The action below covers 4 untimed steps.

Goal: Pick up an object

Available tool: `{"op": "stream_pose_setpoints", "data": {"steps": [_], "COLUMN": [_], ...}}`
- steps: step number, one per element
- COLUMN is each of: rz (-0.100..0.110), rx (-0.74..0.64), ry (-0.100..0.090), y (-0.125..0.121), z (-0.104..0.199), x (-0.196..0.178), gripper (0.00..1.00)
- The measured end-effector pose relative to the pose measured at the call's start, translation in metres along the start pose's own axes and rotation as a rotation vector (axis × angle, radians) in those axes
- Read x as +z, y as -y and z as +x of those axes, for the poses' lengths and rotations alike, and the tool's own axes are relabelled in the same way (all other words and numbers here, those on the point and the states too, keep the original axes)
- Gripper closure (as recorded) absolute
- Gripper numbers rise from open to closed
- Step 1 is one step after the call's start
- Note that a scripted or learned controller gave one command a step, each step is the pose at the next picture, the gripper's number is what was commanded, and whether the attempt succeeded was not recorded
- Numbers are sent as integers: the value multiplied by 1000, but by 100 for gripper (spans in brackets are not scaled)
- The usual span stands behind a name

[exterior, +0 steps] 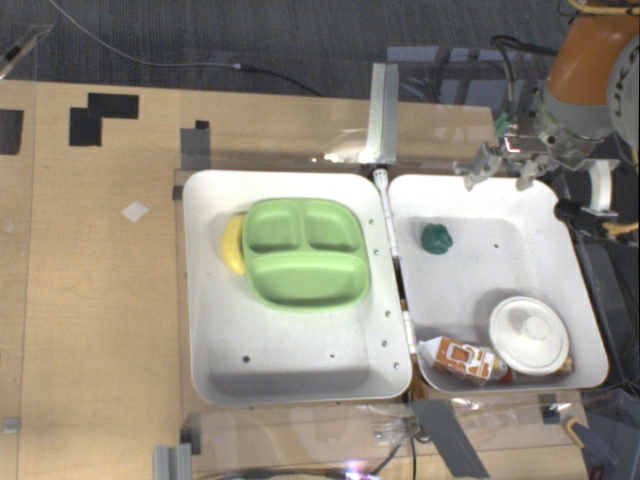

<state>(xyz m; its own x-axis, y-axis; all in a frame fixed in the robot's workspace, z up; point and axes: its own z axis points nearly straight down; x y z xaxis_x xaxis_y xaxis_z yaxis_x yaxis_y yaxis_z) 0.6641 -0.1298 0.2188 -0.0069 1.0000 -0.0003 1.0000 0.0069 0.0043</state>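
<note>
The jaws stood spread apart, gripping nothing, above the far rim of the right bin. Inside that bin, a dark green ball lay just below the jaws; a white bowl and an orange packet rested touching at its near edge. Beside that bin, the left bin held a green divided tray over a yellow object.

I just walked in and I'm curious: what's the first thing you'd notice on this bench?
The bright green divided plate in the left bin stands out first, with a yellow thing peeking from under its left edge. In the right bin lie a small dark green lump, a white bowl and an orange-and-white packet. The gripper hangs over that bin's far edge.
</note>
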Motion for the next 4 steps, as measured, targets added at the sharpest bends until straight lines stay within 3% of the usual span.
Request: {"op": "stream_pose_setpoints", "data": {"steps": [1, 2, 3, 4], "rz": [-4, -2, -11, -2], "rx": [-144, -209, -210, 49], "ry": [1, 1, 3, 0], "y": [-7, 25, 22, -7], "z": [42, 27, 27, 96], "x": [131, 132, 118, 32], "gripper": [0, 0, 100, 100]}}
